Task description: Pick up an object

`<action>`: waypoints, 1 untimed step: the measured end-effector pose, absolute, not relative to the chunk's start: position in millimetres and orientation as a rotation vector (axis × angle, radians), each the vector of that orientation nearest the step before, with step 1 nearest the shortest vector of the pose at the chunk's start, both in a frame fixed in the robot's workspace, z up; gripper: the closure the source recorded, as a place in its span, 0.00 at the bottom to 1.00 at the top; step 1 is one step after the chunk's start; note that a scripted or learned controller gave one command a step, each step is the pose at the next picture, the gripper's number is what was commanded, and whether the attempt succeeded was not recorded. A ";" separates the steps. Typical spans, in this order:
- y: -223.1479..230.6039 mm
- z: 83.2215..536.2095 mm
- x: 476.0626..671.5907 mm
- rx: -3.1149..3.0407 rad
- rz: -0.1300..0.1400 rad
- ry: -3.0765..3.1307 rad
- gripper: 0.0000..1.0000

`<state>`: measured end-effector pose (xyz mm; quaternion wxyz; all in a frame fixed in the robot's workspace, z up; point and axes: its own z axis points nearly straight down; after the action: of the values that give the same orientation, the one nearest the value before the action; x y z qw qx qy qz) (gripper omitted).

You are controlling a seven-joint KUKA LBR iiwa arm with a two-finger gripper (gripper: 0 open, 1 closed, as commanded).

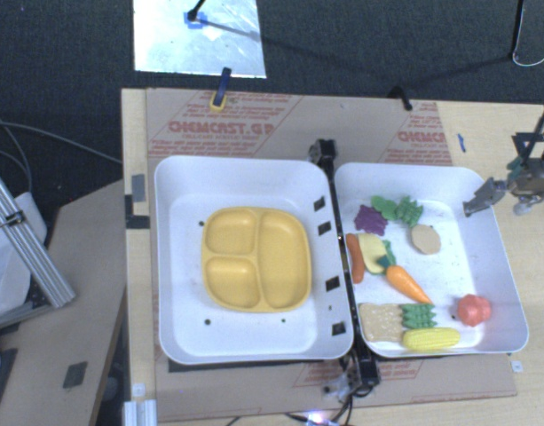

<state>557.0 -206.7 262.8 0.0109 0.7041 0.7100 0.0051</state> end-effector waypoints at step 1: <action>-146.9 224.2 497.2 2.218 -0.001 2.232 0.00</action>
<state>497.2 -146.9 224.2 -0.0024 0.7048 0.7094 -0.0002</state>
